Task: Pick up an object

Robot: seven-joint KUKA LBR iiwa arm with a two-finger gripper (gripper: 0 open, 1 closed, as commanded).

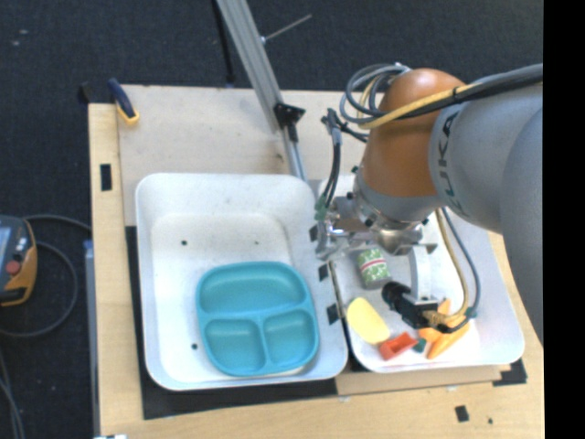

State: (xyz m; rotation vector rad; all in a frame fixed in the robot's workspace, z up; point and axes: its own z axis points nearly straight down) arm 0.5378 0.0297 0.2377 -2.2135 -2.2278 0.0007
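so, from the left: the surface point(108, 337) carries a left bin point(151, 210) with a blue divided plate point(258, 316) lying flat near its front corner, well apart from the action. the right bin point(498, 337) holds the loose things, and the pincer point(373, 243) hangs over its left part, hidden under the wrist, so i cannot tell whether it is released or clenched; nothing can be seen held in it. just in front of it sits a small green and white can point(372, 267), the likeliest target, close beneath the pincer and beside the wall between the bins. its long axis looks to run roughly from the far side toward the near side of the view, tipped a little, with the paler end nearer the front; whether it stands or lies i cannot say. nearer the front rim are a yellow piece point(366, 320), then a red block point(398, 345), then an orange piece point(441, 338), huddled together. by my reading the step in hand is the approach. the next move calls for centring over the can, closing across its short width, not along its length, and keeping clear of the yellow piece.
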